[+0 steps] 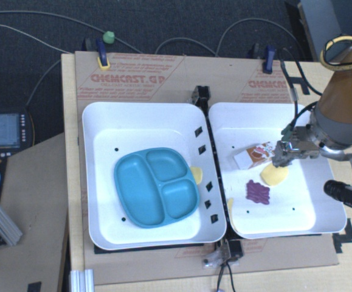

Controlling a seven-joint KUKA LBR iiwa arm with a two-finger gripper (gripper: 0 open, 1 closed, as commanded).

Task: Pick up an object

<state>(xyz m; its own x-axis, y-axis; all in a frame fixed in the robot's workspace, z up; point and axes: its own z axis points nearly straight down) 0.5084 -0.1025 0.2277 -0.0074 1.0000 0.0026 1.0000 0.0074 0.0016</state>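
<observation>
While two shallow white bins sit side by side on a cardboard-covered bench [163,78], the left bin [103,126] in the frame's centre holds a large blue divided tray [156,186], with a small yellow piece [196,175] peeking out just beside the tray's right edge. The right bin [297,218] has bare white floor along its top and bottom. The grey arm [340,102] enters from the frame's right edge. Its pincer [283,155] hangs low over the right bin's middle, right above a yellow lemon-like object [275,175] and touching or just beside a white and orange packet [253,156]; whether its grip is released or clenched cannot be told. A purple grape-like cluster [258,192] lies just below and left of the yellow object. Red print on the cardboard at upper left reads "CHEMCAST".
</observation>
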